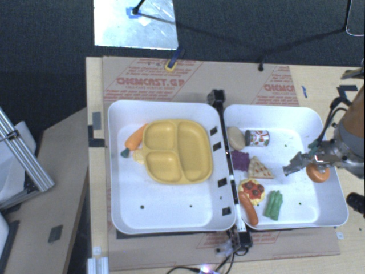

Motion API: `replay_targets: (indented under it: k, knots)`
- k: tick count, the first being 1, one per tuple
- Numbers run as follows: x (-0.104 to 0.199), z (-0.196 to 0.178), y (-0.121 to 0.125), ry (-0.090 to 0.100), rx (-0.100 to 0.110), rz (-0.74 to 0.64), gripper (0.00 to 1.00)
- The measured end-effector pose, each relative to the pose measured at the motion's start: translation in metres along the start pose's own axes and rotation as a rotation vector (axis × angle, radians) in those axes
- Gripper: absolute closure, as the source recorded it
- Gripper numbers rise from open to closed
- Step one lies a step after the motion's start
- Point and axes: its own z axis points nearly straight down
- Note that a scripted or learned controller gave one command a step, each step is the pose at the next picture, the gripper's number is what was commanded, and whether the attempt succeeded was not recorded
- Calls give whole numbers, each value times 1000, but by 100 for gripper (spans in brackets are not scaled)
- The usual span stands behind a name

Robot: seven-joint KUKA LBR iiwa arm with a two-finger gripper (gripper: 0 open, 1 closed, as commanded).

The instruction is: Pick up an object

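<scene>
The task names no particular object, but the likely candidates lie in the right bin (328, 210): a small can (257, 137) on its side near the far wall, a pale rounded piece (235, 136) just beside it, a purple item (240, 161), a pizza slice (260, 169), a hot dog (248, 208) with a small pizza-like disc (252, 190) touching it, and a green vegetable (274, 204) towards the near wall. They crowd against the divider side, leaving the bin's right half bare, which gives the arm room to enter from that side. The left bin (122, 210) holds a yellow divided plate (174, 151) with a carrot (134, 137) tucked against its left rim.

The gripper (296, 165) reaches in low over the right bin from the right edge, its dark fingers pointing left towards the pizza slice, near it but apart. An orange round thing (318, 173) sits just behind the fingers; it may be a toy fruit or part of the wrist, the view is too coarse to say. Nothing shows between the fingers, and I cannot tell whether they stand wide or narrow. Judging by the pose, the grasp is not yet made
</scene>
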Motion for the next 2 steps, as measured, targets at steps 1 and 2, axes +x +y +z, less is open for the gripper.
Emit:
replay_targets:
  k: [1, 2]
  knots:
    - [0, -5, 2, -2, -11, -3, 0]
    - [2, 38, 8, -1, -6, -2, 0]
